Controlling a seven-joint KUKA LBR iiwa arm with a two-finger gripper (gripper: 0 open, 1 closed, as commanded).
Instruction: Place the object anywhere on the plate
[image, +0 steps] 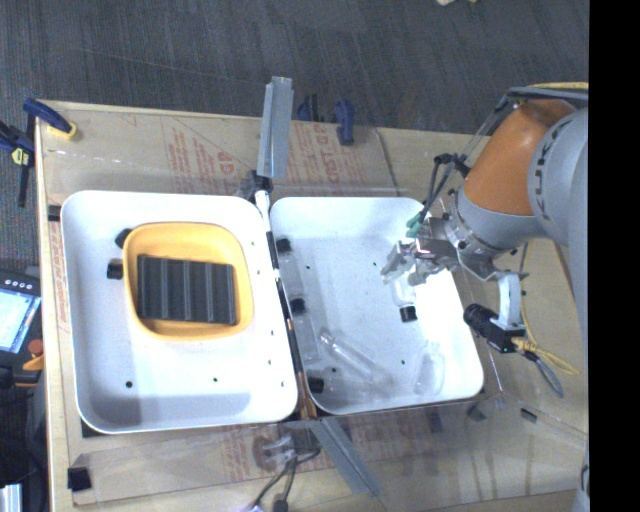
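Note:
A yellow plate (190, 243) with rounded corners lies in the left bin (95, 390), with a dark ridged rectangle (187, 290) on its middle. My gripper (405, 272) hangs over the upper right part of the right bin (335, 235), well away from the plate. Just below it a small black piece (408, 313) is visible against the bin floor; whether it touches the gripper is unclear. A faint clear item (342, 353) lies on the right bin's floor near the front left.
The bins meet at a divider with black clips (296, 305). Another faint clear shape (430, 367) sits near the right bin's front right corner. Cables and a black fitting (490, 327) hang off the arm beside the right bin's right wall. Blue clamps (345, 118) stand at the bench's back edge.

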